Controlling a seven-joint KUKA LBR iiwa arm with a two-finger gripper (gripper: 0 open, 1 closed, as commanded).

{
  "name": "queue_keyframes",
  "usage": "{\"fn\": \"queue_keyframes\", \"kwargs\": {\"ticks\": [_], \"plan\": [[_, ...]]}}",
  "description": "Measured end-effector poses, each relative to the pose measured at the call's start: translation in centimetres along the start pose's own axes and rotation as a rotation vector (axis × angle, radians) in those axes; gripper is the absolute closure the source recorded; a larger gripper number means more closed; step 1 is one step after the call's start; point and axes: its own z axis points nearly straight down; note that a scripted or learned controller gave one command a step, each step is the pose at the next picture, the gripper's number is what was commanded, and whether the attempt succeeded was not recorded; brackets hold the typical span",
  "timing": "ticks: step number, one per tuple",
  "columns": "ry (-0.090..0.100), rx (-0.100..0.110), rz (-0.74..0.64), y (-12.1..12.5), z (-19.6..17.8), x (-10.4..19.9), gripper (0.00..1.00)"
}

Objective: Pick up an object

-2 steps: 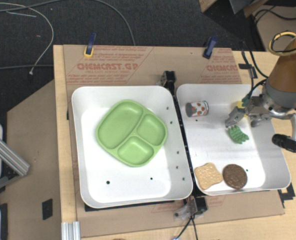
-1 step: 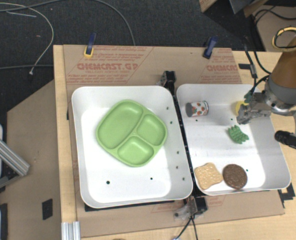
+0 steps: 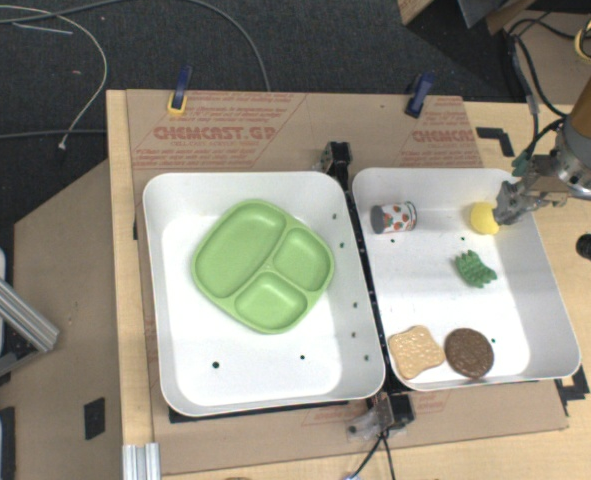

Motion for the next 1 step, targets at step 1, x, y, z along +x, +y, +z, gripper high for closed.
{"fn": "queue_keyframes", "kwargs": {"ticks": [1], "plan": [[0.0,0.001,0.0,-0.53,-4.77,-0.01,1.0]]}}
